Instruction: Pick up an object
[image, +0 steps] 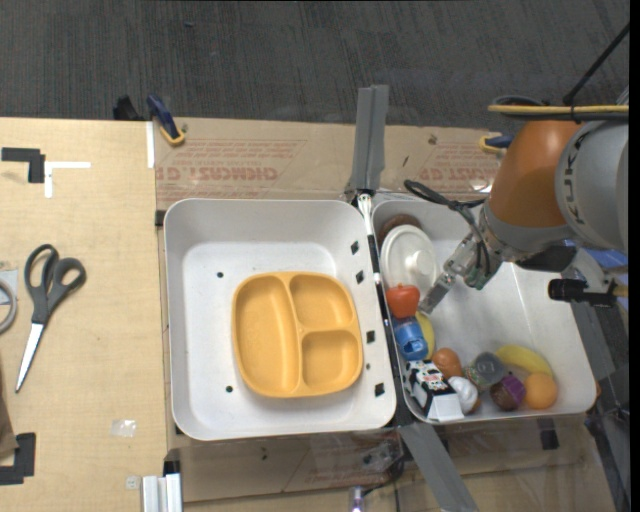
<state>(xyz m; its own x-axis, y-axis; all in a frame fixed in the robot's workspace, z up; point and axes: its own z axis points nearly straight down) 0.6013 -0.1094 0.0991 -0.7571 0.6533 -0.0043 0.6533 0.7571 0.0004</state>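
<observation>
Two white bins sit on the counter; the tool (437, 296) hangs in the right bin (560, 330) over a red object (402, 299), grip state unclear. Cardboard lettering is unreadable.

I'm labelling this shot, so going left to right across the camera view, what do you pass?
Scissors → yellow tray → tomato → gripper → banana
</observation>
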